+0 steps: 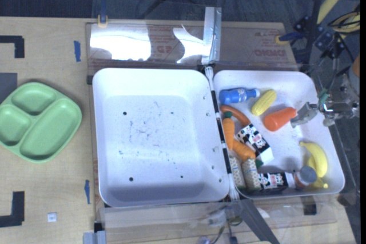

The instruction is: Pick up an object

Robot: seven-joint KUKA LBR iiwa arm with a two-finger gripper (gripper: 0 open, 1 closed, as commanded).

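The right white bin (309,84) holds several toys. At its back lie a blue bottle (239,95) and a yellow corn cob (263,102). An orange carrot-like toy (278,119) lies right of centre, and a banana (316,158) sits by the right wall. A cow-patterned carton (253,139) rests on orange pieces (233,135) along the left wall. Another cow-patterned bottle (269,180) lies at the front. My gripper (305,114) reaches in over the right rim, its tip just right of the orange toy and close to touching it.
The left white bin (151,134) stands beside the right one, sharing a middle rim. A green divided plate (37,121) sits on the bench at far left. Clear plastic sheeting (154,43) lies behind the bins. Stand legs and cables crowd the upper right.
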